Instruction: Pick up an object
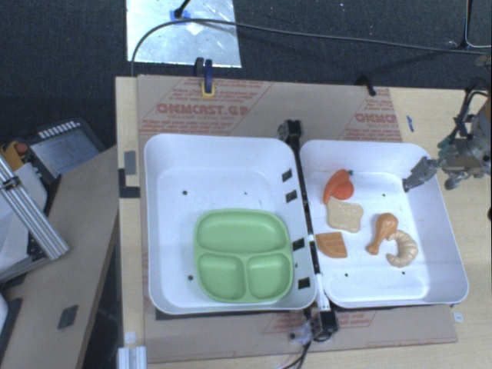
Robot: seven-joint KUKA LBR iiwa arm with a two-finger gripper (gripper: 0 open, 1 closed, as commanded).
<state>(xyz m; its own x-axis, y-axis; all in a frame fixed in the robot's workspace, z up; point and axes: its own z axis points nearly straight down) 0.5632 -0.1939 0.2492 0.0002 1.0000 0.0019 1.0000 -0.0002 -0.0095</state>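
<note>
The right bin (438, 283) holds several toy foods. A red-orange carrot-like piece (338, 184) lies at its upper left, with a pale bread slice (345, 216) just below it and an orange wedge (332, 244) below that. A brown drumstick (382, 231) and a beige croissant (403, 248) lie to their right. My gripper (434, 175) hangs over the right bin's upper right part, to the right of and apart from all the food. I see nothing held in it.
The left bin (165, 167) holds a green divided plate (243, 254) at its front. A black divider (301, 214) runs between the bins. Cardboard lies under both bins. Grey equipment (34, 198) stands on the left bench.
</note>
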